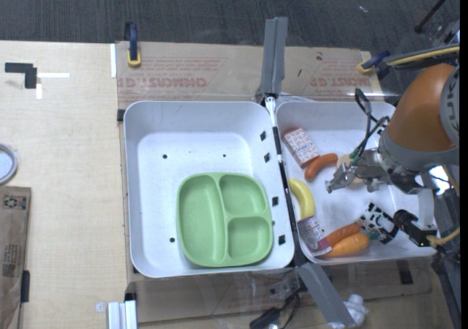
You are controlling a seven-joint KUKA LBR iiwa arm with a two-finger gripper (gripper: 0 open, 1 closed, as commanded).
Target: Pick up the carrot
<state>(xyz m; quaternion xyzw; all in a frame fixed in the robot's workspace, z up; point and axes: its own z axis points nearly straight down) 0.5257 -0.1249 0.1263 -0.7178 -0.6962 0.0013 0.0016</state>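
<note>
The carrot (344, 240) lies below the gripper (342, 178), whose state I cannot tell; it looks light, stiff and smooth, likely best pinched across its thick middle.

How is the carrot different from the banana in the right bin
The carrot is orange with a dark leafy end; the banana is yellow. The carrot lies nearly crosswise near the right bin's front edge, while the banana runs lengthwise along the divider side. The carrot tapers to a point, whereas the banana is curved and blunt. Both lie in the right bin, apart from the gripper.
</note>
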